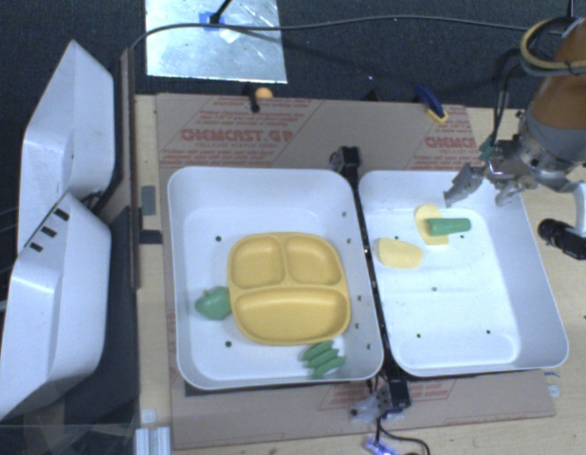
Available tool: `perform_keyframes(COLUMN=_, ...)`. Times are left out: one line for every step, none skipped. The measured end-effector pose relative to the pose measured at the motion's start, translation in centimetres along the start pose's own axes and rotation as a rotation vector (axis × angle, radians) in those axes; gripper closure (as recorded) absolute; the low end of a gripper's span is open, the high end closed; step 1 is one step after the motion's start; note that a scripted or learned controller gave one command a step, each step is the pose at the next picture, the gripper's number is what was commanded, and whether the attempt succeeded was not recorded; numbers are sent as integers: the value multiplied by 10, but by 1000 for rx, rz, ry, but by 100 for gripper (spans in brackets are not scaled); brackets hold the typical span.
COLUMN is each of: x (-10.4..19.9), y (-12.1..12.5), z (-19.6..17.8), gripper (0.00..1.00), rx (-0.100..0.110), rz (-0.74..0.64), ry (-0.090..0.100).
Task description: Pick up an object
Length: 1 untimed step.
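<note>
In the right bin (pixel 483 349) a small green cylinder (pixel 449 225) rests on a yellow block (pixel 429 218), with a flat yellow piece (pixel 399 253) just to their left. My gripper (pixel 484 191) hangs over that bin's far side, up and to the right of the green cylinder and apart from it. Its two fingers (pixel 460 187) are spread open with nothing between them. The left bin (pixel 193 207) holds a yellow divided plate (pixel 288 287), a green pepper-shaped toy (pixel 213 303) at the plate's left, and green pea pods (pixel 323 356) at its front.
A black clamp (pixel 347 159) sits where the two bins meet at the back. White casings (pixel 65 226) stand left of the bench, and a shiny metal sheet (pixel 214 27) lies behind it. A black fitting (pixel 563 235) juts in at the right bin's right edge.
</note>
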<state>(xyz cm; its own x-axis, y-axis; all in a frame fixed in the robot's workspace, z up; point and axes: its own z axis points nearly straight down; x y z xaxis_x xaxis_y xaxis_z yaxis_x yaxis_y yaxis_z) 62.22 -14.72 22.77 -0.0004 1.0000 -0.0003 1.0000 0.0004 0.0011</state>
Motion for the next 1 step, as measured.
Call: perform_keyframes(x=-49, y=-4, z=91, gripper=0, rx=8, rz=4, ry=1)
